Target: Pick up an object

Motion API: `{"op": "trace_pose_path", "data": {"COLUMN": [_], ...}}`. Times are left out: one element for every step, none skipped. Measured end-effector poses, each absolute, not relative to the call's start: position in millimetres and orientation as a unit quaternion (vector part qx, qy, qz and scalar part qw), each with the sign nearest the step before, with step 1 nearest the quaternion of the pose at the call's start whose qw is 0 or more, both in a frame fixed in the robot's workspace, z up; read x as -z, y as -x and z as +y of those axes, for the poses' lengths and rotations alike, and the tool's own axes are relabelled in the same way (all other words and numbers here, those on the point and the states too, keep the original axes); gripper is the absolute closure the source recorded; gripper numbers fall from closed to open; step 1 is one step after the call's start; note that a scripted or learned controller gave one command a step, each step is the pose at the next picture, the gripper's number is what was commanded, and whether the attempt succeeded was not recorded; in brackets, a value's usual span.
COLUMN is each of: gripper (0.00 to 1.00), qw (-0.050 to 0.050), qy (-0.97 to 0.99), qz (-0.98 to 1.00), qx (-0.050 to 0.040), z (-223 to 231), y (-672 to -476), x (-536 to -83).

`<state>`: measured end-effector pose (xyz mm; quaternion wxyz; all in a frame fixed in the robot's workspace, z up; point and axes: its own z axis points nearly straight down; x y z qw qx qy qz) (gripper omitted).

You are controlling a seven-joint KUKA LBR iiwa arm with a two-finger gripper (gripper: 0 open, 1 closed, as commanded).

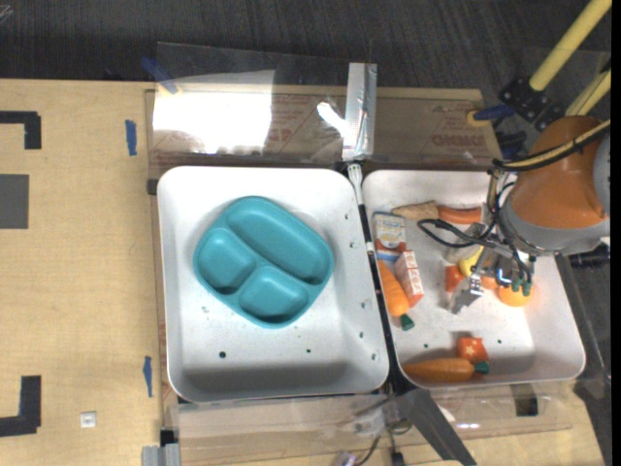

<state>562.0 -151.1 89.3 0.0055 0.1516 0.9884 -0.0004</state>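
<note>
The right bin holds several toy foods. Among them are a small white carton, a red and white box, an orange carrot and a tan bread piece. There is also a red piece, an orange fruit, a tomato and a long orange piece. My gripper hangs low over the middle of this bin, just right of the red piece and left of the orange fruit. The arm's orange band covers the bin's far right corner.
The left bin holds a teal divided plate. A metal divider separates the two bins. A clear plastic sheet lies behind the bins. Yellow bars and cables stand at the upper right.
</note>
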Motion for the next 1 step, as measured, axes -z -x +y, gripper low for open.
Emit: {"op": "trace_pose_path", "data": {"gripper": [1.00], "qw": [0.014], "qy": [-0.151], "qz": [0.988], "qx": [0.0013], "z": [-151.2], "y": [-566.9], "x": [-103.1]}}
